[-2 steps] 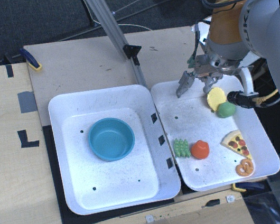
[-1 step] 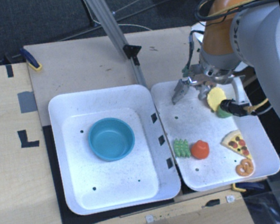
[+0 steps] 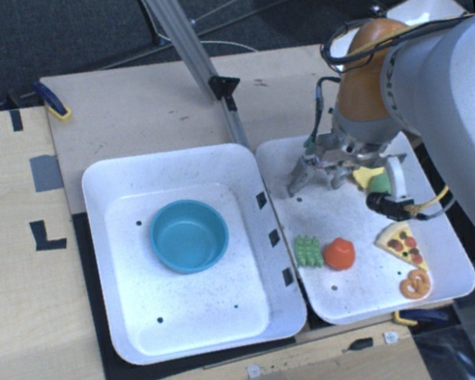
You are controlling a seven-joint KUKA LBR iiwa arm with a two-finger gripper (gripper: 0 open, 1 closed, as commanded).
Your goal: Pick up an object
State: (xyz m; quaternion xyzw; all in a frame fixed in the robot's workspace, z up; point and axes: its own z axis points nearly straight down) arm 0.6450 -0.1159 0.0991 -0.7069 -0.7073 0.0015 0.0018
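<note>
A toy pretzel, glossy brown and twisted, lies nearest the camera at about 5 o'clock in the right bin, with a wedge of toy pizza just beside it at 4 o'clock. Both sit loose on the bin's speckled white floor, apparently scattered there as candidates for picking rather than arranged. Toward the bin's left wall, near 7 o'clock, a knobbly green piece rests touching or nearly touching a smooth, rounded orange-red one. A yellow-and-green item sits at 2 o'clock, partly hidden under the arm. The gripper hangs low over the bin's 12 o'clock area, its grey fingers splayed apart and gripping nothing; the bare floor below suggests it is positioned between targets, not on one. The wrist, banded in orange, bends steeply downward, a posture suited to reaching straight into a shallow tray. In the left bin, a round blue bowl, smooth plastic by its sheen, stands alone near the centre. Both bins are moulded with rounded corners and rest side by side on the pale wooden bench.
</note>
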